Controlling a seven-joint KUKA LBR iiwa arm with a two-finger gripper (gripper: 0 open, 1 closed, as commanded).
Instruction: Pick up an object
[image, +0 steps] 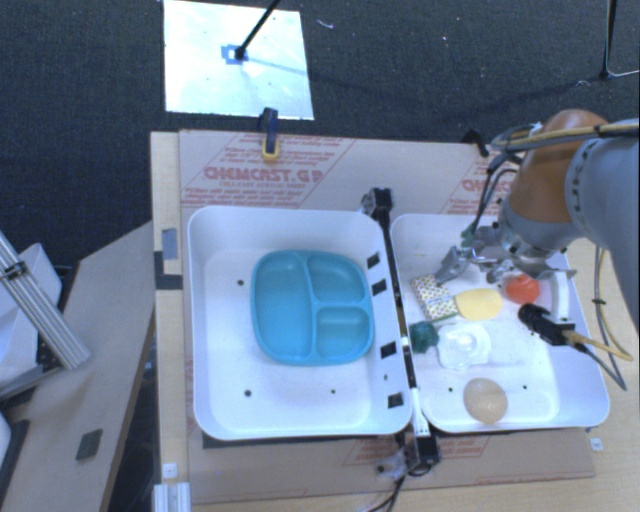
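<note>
Camera view shows your metal two-finger gripper (458, 262) spread open and holding nothing, maybe touching the small checked yellow packet (433, 296) it seems ready to grab.

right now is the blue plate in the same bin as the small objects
No, the blue plate lies in the left bin; the small objects sit in the right bin.
</note>
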